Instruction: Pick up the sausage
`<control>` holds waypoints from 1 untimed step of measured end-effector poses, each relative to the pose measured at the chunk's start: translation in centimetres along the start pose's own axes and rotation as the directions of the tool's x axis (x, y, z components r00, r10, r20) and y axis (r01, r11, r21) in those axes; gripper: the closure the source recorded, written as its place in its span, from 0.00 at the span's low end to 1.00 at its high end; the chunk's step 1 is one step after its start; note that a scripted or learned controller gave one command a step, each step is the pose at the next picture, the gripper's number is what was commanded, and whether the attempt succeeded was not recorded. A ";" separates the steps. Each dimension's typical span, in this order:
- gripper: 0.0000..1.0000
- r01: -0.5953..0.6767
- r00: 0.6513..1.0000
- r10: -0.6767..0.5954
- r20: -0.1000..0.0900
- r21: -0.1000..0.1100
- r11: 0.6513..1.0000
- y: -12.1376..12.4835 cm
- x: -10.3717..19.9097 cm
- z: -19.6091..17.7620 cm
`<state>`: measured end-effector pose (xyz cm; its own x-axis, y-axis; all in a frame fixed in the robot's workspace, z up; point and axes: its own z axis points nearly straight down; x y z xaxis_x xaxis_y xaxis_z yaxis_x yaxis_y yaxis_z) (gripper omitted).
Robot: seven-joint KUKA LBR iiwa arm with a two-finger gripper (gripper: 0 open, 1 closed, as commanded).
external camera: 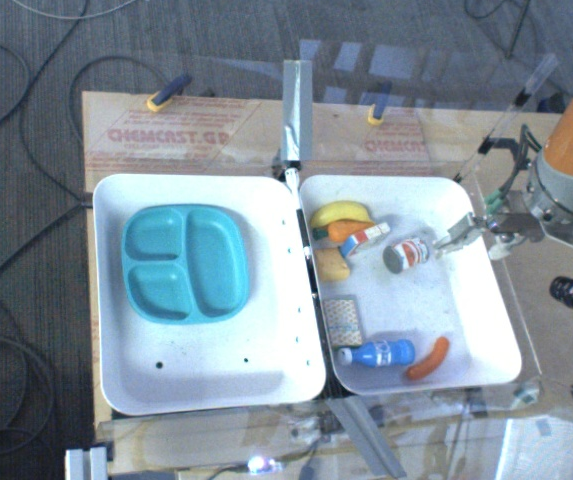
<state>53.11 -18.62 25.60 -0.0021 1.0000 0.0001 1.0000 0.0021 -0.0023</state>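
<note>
The sausage [428,359] is a short orange-red link lying aslant near the front right corner of the right bin [486,298], just right of a blue bottle [378,353]. My gripper [458,234] hangs over the right bin's far right side, well behind the sausage. Its tip lies close beside a small grey can [406,255]. Nothing is seen held in it.
At the right bin's back left lie a banana [341,212], an orange item [344,231], a white and red tube [368,238] and a pale yellow piece [332,264]. A checkered pad [343,319] lies lower left. The left bin [116,368] holds a teal divided plate [186,261].
</note>
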 end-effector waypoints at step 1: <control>0.00 0.164 0.986 -0.164 0.002 -0.002 0.986 0.2 -1.2 -7.5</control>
<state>53.31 -19.79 33.06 -0.1661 0.9861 -0.0016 0.9861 0.1661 -0.0005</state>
